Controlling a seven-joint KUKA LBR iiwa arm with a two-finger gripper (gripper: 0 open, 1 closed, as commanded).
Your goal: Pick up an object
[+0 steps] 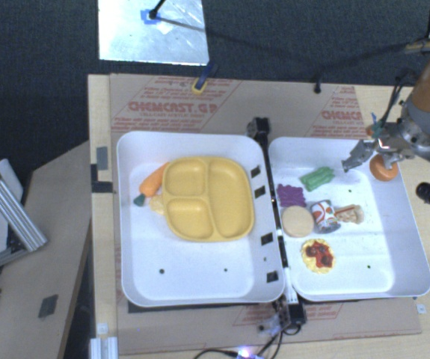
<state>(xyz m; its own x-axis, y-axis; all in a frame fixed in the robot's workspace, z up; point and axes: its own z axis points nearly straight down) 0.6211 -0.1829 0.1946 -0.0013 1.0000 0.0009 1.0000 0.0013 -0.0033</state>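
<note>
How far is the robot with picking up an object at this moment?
Nothing looks picked up yet. The gripper hangs over the right bin near the green toy, and no object sits between its fingers. The small can and the orange ball lie in that bin. Grasping and lifting are left.

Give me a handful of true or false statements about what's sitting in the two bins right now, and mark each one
1. The yellow divided plate lies in the left bin. True.
2. The carrot lies in the right bin. False: it is in the left bin, at the plate's left edge.
3. The green item lies in the right bin. True.
4. The gripper is over the left bin. False: it is over the right bin's upper right part, near the green item.
5. The purple item rests on the yellow plate. False: it lies in the right bin, near the divider.
</note>
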